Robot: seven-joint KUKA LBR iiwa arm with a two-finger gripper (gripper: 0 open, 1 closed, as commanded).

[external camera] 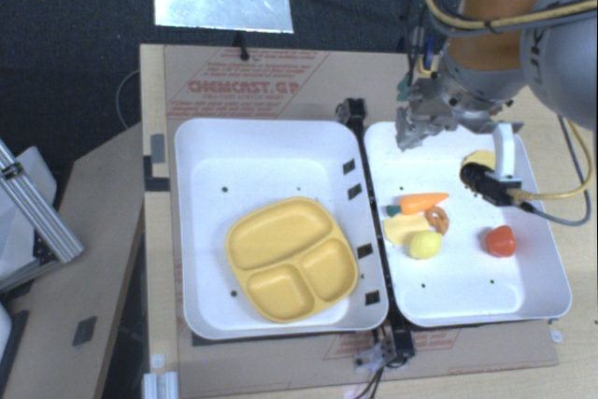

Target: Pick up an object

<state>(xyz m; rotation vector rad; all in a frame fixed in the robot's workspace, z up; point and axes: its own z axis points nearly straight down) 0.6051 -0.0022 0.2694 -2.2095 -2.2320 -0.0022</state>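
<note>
Fingers above and apart from carrot

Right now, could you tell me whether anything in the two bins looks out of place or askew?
Nothing is spilled or damaged. The yellow divided tray lies turned at an angle in the left bin, and the carrot, lemon and tomato lie loose in the right bin.

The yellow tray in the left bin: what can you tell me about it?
The yellow tray looks like smooth moulded plastic with rounded corners. It has three compartments: one long one and two smaller ones beside it. It lies flat, turned at a slant, on the floor of the left white bin, toward the near side. It holds nothing.
</note>
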